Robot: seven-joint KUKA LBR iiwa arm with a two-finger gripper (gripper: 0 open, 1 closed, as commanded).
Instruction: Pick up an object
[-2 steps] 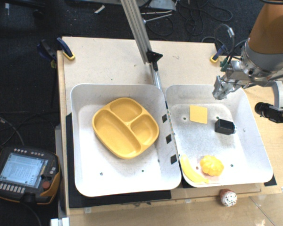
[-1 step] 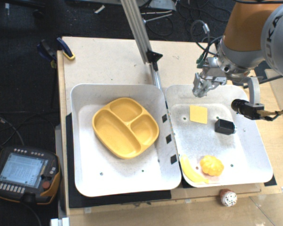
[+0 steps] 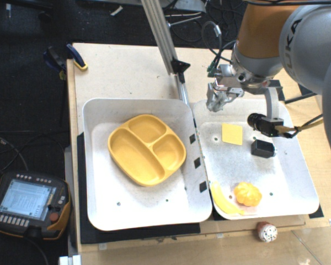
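Yellow banana lying along right bin's near-left edge, beside lumpy yellow object; divided yellow tray in left bin; end effector state unclear.

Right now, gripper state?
Gripper: cannot be told; it hangs over the far edge of the right bin, with nothing seen in it.

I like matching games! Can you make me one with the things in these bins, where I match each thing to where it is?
Things:
1. yellow divided plate
2. yellow square
3. banana
4. gripper

Places:
A. front edge of the right bin
B. above the far edge of the right bin
C. left bin
D. far part of the right bin, lying flat

Pairs: 1-C, 2-D, 3-A, 4-B
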